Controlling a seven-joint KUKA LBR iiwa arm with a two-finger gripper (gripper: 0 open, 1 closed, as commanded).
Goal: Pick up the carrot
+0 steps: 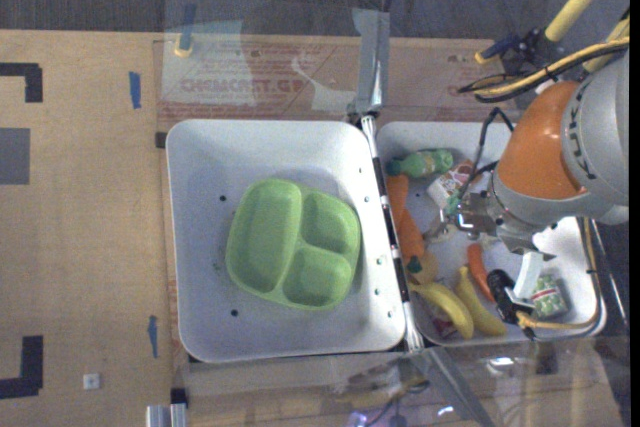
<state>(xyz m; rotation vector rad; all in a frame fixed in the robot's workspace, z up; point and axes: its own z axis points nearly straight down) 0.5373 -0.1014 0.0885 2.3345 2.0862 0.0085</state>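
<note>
The long orange carrot (pixel 405 220) is seen lying along the right white bin's (pixel 592 260) left wall; the jaws' state cannot be told.

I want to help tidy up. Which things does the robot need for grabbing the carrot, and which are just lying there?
Needed:
carrot
pincer

Just lying there:
green plate
bananas
green bottle
small packet

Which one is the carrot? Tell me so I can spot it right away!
Look in the right white bin, along its left wall. The carrot is the long orange stick lying there, just below a green bottle and above the yellow bananas. It is longer than the small orange piece nearby.
</note>
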